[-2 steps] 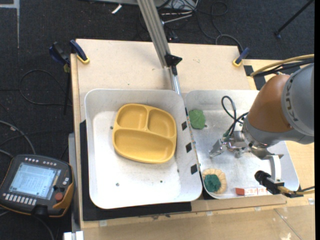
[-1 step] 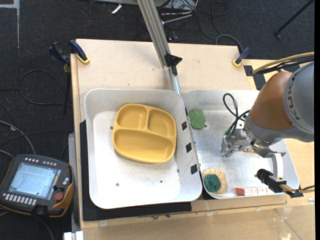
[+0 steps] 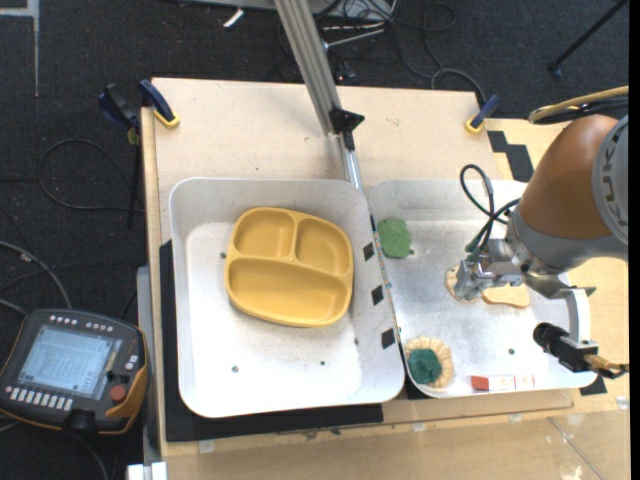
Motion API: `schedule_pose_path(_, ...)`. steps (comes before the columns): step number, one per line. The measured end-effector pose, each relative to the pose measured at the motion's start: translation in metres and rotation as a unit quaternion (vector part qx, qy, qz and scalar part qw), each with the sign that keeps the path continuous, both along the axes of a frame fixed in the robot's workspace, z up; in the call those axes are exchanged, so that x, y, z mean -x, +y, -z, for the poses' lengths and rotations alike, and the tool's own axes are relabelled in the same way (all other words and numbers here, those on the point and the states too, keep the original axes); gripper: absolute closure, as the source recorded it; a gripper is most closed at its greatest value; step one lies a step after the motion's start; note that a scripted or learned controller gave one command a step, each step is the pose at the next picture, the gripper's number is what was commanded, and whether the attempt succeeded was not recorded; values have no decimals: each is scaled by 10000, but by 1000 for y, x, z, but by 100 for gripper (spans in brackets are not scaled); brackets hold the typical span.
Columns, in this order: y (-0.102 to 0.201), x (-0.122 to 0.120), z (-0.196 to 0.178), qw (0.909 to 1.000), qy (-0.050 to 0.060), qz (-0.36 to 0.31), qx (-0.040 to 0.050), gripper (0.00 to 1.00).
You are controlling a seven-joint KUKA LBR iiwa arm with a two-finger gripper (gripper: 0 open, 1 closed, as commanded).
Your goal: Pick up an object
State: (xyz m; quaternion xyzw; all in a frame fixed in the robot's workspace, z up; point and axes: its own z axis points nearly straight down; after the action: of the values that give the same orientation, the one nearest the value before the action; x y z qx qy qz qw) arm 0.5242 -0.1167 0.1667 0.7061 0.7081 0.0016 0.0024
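From above, no brand or writing can be read anywhere: the small red and white packet at the near edge of the right bin is too small to read, and the teach pendant beside the bench shows only a pale screen. The arm, grey with its orange band, reaches in from the right, and the end effector is low inside the right bin, pressed against a tan, flat object that sticks out just to its right. Whether the end effector is wide or narrow, I cannot tell; the metal parts hide the tips. A green crumpled object lies well apart to the left, close to the bin's left wall. A round tan piece with a dark green centre sits at the near left corner. Over in the left bin, a yellow divided plate rests alone, a little tilted.
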Motion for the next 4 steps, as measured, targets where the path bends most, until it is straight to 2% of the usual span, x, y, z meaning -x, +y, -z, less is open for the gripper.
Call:
schedule_pose_path(1, -8, 5, -53, 10000, -2, 5, 4, 100)
schedule_pose_path(2, -8, 4, -62, 10000, 19, 3, -2, 100)
schedule_pose_path(4, 101, -29, -79, 10000, 16, -27, -16, 100)
